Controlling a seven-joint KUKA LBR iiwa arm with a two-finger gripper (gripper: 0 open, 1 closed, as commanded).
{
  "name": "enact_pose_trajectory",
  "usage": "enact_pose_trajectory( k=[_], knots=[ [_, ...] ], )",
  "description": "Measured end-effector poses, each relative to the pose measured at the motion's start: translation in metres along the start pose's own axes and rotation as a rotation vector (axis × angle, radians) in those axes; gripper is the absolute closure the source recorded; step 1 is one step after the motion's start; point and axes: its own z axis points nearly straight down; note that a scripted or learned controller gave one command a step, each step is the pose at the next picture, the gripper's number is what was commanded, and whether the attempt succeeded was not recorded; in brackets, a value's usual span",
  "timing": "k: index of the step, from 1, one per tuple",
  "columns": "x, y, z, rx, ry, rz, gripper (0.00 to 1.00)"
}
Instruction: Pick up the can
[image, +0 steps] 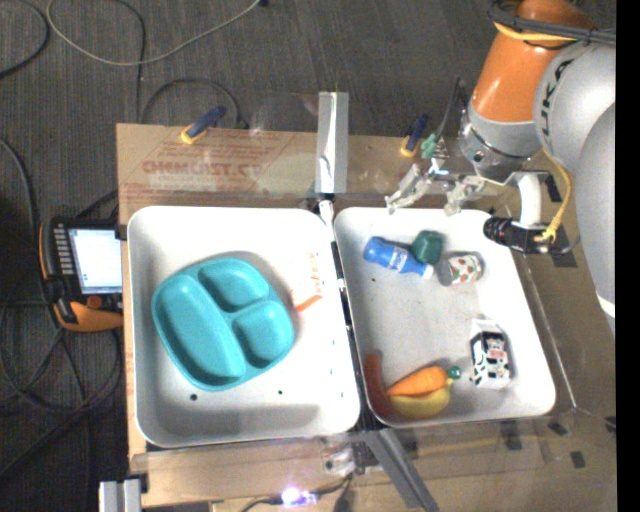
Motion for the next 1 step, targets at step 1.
enact_pose_trajectory(
  k=[1],
  knots=[
    [-0.0778,0.0001,0.0479,0.001,-0.004,-0.013,0.0]
  ],
)
